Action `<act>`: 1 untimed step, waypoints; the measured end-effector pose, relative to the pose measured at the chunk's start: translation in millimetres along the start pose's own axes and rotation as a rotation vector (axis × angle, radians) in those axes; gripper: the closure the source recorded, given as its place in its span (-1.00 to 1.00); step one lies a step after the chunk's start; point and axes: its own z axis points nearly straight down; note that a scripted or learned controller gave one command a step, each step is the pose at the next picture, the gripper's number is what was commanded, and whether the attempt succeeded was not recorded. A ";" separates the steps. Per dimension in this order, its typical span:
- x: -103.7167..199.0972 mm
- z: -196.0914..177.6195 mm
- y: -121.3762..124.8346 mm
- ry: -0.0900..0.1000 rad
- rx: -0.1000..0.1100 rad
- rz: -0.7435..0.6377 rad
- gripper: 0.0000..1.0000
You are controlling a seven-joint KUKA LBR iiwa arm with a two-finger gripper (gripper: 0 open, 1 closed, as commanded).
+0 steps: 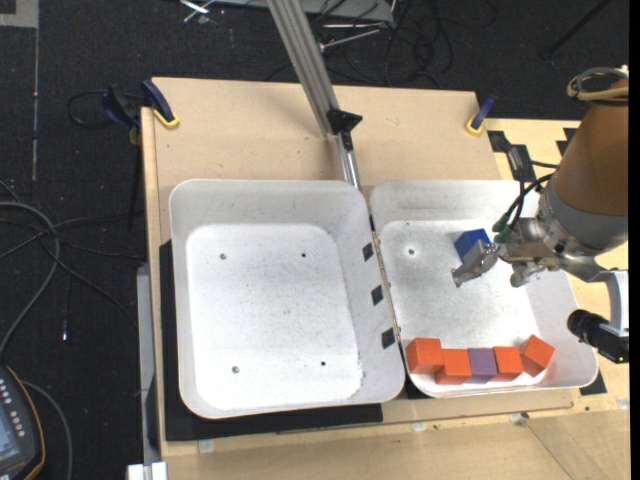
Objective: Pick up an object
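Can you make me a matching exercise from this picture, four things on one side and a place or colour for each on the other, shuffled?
Things:
1. blue block
2. purple block
3. gripper
4. left bin

Descriptions:
A. in the row of blocks at the right bin's near edge
B. beside the gripper, mid right bin
C. white, on the bench's left half
D. over the right bin, by the blue block

Pairs: 1-B, 2-A, 3-D, 4-C
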 end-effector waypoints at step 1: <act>40.7 -127.9 55.5 -0.002 -0.010 -0.005 -1.00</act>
